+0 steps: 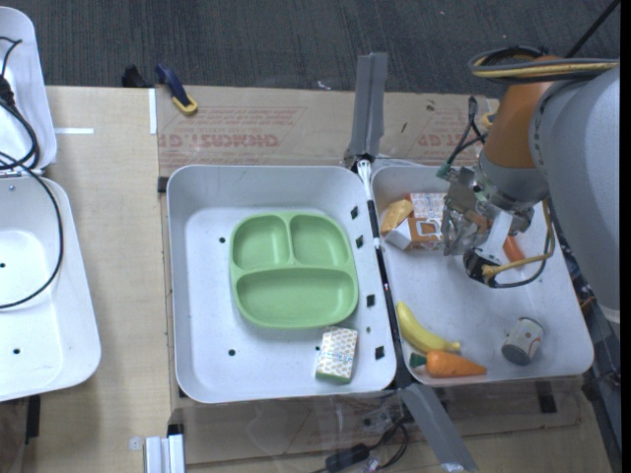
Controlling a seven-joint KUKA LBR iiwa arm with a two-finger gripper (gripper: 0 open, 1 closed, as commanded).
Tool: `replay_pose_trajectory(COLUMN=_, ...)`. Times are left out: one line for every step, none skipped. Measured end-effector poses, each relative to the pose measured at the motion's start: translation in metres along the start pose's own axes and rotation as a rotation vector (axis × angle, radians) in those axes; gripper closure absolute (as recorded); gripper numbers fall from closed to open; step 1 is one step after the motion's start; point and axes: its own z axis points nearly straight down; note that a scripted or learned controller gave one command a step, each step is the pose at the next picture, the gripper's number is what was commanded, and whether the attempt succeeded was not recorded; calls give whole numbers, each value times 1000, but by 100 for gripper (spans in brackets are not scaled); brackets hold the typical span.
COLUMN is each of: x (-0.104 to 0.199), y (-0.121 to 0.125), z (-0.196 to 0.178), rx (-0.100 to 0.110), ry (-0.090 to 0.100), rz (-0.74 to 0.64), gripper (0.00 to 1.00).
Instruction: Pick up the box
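Left bin (187, 294): green divided plate (293, 269) at centre, patterned sponge (337, 354) by its near edge. Right bin (562, 333): box (426, 221) in the far left corner, gripper (459, 236) just right of it, touching or nearly; jaws' opening impossible to tell. Along the near edge: banana (424, 330), carrot (455, 365), small grey cup (522, 340).

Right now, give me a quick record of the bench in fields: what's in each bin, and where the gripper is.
left bin: green divided plate; patterned sponge by the near wall
right bin: box, orange and white, at the far end; banana; carrot; small grey cylinder
gripper: low over the right bin, just right of the box
fingers: unclear
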Motion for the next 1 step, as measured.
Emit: replay_pose_trajectory(x=-36, y=-27, z=-41, rx=-76, ry=15, rz=93, gripper=100)
